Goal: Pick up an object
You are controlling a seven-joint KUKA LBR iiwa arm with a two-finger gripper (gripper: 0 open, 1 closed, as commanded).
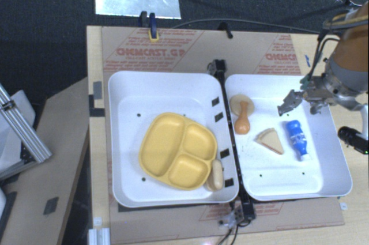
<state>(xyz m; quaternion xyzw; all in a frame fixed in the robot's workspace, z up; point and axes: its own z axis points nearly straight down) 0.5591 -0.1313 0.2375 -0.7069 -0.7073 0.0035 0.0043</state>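
Note:
The right bin [323,180] holds a blue tube-like object [296,139], a tan wedge [271,140] and a brown wooden piece [242,113] with a round head. My gripper [301,108] hangs over the bin's far right part, just above and behind the blue object. Its two dark fingers stand spread apart and open, with nothing between them. In the left bin [124,123] lie a yellow divided plate [177,150] and a small beige oblong piece [215,174] at the plate's near right edge.
A raised divider [228,128] with black clips runs between the two bins. The arm's orange band and grey wrist [349,59] lean in from the right. A metal frame [23,134] stands off the bench at the left.

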